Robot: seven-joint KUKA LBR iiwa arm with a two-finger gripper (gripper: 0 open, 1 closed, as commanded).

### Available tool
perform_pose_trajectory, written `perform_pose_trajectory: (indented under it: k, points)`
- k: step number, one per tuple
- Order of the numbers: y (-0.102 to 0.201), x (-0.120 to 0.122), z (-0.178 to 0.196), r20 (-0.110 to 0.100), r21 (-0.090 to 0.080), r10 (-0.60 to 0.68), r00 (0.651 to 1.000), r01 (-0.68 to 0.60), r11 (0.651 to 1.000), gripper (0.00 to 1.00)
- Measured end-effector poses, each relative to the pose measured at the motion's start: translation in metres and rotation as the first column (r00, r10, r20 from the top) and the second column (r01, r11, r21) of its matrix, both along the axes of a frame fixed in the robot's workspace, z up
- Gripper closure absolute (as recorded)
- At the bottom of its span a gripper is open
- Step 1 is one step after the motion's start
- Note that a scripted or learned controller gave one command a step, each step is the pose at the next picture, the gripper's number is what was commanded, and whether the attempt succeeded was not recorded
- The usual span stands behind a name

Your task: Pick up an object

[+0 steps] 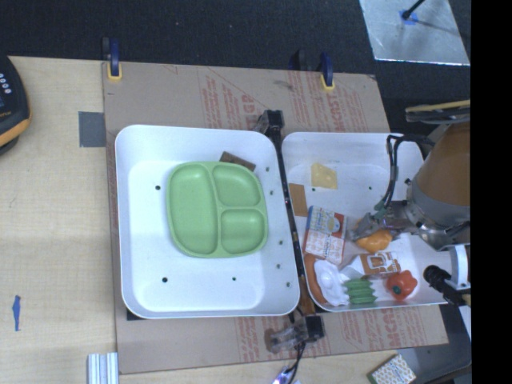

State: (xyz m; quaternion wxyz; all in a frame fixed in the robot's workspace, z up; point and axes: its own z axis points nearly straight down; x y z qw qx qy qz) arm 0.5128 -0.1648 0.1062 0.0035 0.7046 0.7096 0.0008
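Right by gripper (382,221): small orange obj (374,239), rounded, glossy; gripper state unclear, can't tell.

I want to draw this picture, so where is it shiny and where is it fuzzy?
In the camera view, the left bin glows bright white along its floor, with a soft shadow under the green plate; the robot arm at the right looks blurry and dark; the small things in the right bin, like the red toy, are fuzzy, and the card lettering cannot be read.
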Motion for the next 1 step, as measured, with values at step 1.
perform_pose_trajectory:
  k: [1]
  points:
    - [0.088, 0.0535, 0.0911, 0.002, 0.005, 0.006, 1.0, -0.006, 1.0, 1.0]
